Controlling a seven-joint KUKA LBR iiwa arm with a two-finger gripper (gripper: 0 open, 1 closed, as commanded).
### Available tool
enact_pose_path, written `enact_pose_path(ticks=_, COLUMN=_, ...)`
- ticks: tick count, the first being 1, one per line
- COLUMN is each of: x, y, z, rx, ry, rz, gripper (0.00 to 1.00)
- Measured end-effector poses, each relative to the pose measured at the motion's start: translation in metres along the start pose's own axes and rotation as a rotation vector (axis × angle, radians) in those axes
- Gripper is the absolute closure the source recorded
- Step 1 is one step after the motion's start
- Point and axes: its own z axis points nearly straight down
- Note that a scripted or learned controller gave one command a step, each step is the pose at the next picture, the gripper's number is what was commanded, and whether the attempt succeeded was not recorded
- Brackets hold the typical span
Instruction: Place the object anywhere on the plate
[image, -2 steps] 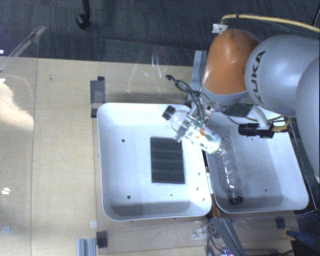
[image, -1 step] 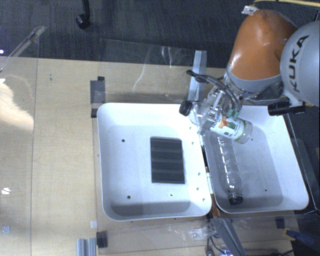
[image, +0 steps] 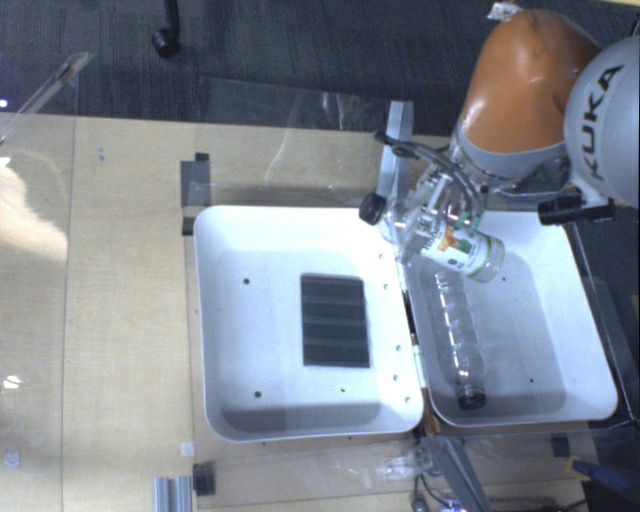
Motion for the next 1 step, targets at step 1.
enact_pose_path(ticks=1, x=-0.0013, y=0.0022, z=-0.0116, rx=-0.005, ry=-0.006, rz=0.0, gripper=1.0)
